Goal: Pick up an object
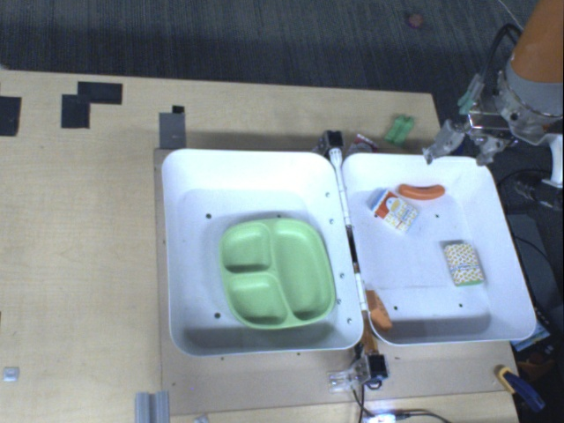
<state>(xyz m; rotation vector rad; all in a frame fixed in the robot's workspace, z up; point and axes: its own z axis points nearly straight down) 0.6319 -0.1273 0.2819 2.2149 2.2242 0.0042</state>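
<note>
Nearest the bottom edge, a small clip-like fitting with wires (366,373) sits on the bench (79,263) just below the seam between the two bins. A yellow-and-blue tool tip (515,384) lies at the lower right corner.

The left bin (189,236) holds a green divided tray (276,271) with three compartments, lying flat near the bin's centre. No item lies in its compartments.

The right bin (423,315) holds four items. An orange piece (377,311) rests against the bin's left wall, near the lower corner, partly hidden by the rim. A patterned rectangular block (463,263) lies right of centre, well apart from the others. Further back, a small printed carton (394,211) lies tilted, and an orange sausage-shaped item (421,191) lies just beyond it, near but apparently not touching it.

Beyond the bins, a green object (399,129) rests on the bench near the back edge, and a black bracket (332,140) stands at the top of the seam.

The gripper (458,144) hovers above the right bin's far right corner, outside the group of items. Its two fingers are spread apart, with nothing between them. The arm's orange band (538,47) is visible at the upper right.

Dark rectangular marks (88,104) lie on the bench at far left.
</note>
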